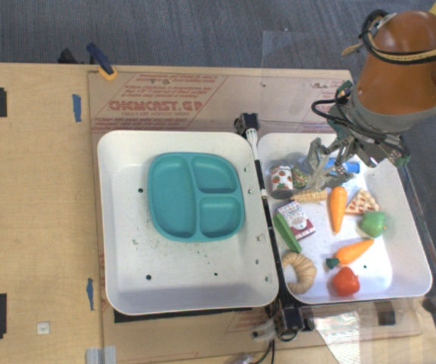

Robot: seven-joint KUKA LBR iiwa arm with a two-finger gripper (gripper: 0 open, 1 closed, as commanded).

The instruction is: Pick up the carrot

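We find two carrots in the right bin [411, 275]: an upright carrot [337, 206] lying near the bin's middle, tip toward the near edge, and a second carrot [352, 252] lying aslant lower down, its green stub toward the croissant [301, 271]. The upright one lies just beside a pizza slice [363, 201] and a green pepper [372, 222], with a corn cob [311, 196] at its top end; a red tomato [345, 280] sits near the lower one. We judge the task not yet done: both carrots rest on the bin floor, neither lifted. The gripper [322, 167] hangs over the bin's far part, above the upright carrot's top end, fingers pointing down and slightly parted, with nothing visibly between them. The arm stands steeply over the bin's far right corner. A teal plate [196, 196] occupies the left bin [119, 264]. What remains, in our judgement, is descent, closure and lift.
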